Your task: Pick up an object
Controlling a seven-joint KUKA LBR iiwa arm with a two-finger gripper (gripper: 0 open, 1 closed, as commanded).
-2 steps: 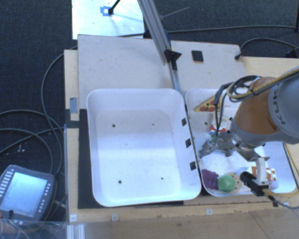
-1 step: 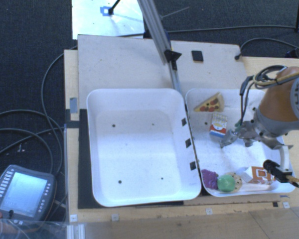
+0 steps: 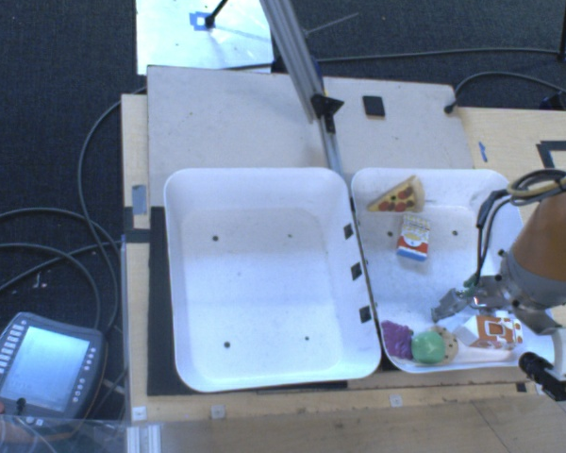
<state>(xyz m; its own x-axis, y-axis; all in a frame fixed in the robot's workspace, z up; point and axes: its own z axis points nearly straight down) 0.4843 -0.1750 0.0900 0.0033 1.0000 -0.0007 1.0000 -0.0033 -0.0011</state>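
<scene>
The right bin holds a pizza-slice toy at its far left and a small red, white and blue carton just below it. Along the near edge lie a purple object, a green ball, a tan round piece and an orange-and-white patterned item. My gripper hangs low over the near right part of this bin, just above the tan piece and left of the patterned item. The orange-banded wrist rises behind it. I see nothing held.
The left bin sits beside the right one, divided from it by a wall with black clips. A slanted metal pole stands behind the bins. A teach pendant and cables lie on the floor at the left.
</scene>
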